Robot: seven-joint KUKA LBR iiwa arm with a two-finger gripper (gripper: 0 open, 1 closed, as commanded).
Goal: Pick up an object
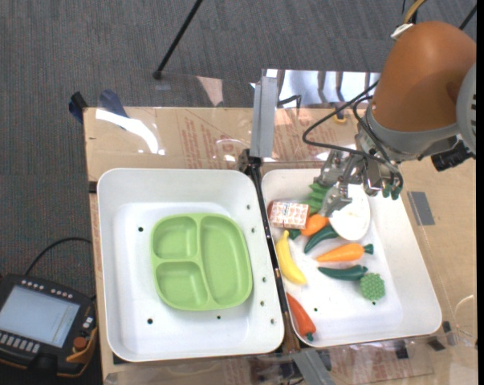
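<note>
- Claw (338, 203) hangs at upper right over the white egg (351, 219); can't tell its grip.
- Nothing visibly lifted yet; banana (290, 260) and carrot (340, 253) lie waiting below.

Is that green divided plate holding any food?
Empty: the green plate shows three bare compartments; the toy food lies in the right bin.

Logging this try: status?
Gripper low over right bin, fingers unclear. Nothing seen held. White egg-shaped piece just below; carrot, banana close by.
</note>
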